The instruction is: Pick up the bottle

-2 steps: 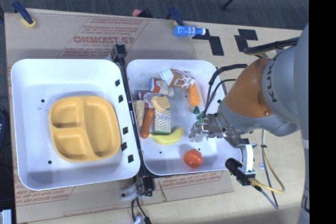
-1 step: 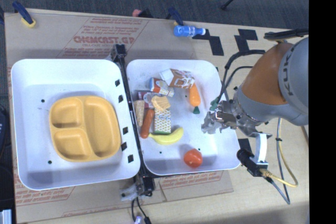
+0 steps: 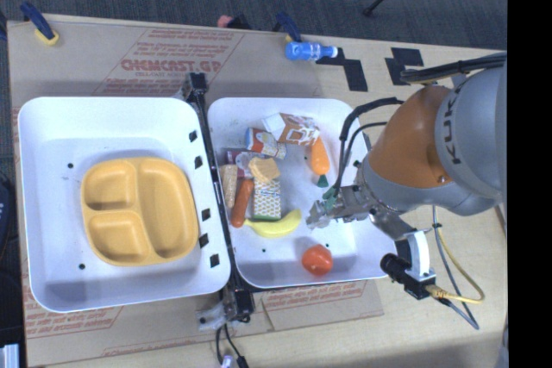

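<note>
Several toy foods lie in a heap in the right bin (image 3: 341, 112). A small greyish container with a dark red end (image 3: 245, 159), near that bin's left wall, looks like the bottle; a cracker partly covers it. My gripper (image 3: 322, 212) is low inside the right bin, to the right of the yellow banana (image 3: 278, 226) and above the red tomato (image 3: 317, 259). It is well apart from the bottle, and nothing shows between its fingers.
An orange carrot (image 3: 320, 157), a snack box (image 3: 297, 131), a hot dog (image 3: 241, 201) and a wafer (image 3: 266, 201) crowd the right bin. The left bin (image 3: 52, 121) holds a yellow divided plate (image 3: 138, 209). A blue clamp (image 3: 307, 52) sits behind the bins.
</note>
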Available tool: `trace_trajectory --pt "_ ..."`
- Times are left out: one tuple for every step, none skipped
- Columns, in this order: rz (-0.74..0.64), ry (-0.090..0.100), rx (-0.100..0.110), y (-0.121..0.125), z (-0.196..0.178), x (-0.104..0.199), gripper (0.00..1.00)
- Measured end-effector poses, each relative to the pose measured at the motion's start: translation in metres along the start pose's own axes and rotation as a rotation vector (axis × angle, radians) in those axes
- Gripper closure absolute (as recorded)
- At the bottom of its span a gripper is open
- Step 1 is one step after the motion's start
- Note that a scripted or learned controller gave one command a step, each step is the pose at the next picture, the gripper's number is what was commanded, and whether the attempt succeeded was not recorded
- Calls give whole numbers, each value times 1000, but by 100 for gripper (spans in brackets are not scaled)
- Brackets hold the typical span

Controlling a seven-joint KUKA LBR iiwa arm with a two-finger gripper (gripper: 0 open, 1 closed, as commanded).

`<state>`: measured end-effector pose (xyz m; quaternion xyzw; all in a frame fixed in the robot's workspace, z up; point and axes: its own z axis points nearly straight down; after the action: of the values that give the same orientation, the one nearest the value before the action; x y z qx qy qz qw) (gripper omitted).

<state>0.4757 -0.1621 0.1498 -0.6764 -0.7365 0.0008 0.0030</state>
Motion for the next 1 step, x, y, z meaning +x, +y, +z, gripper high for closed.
trace_trajectory --pt "63 -2 -3 3 -72 27 100"
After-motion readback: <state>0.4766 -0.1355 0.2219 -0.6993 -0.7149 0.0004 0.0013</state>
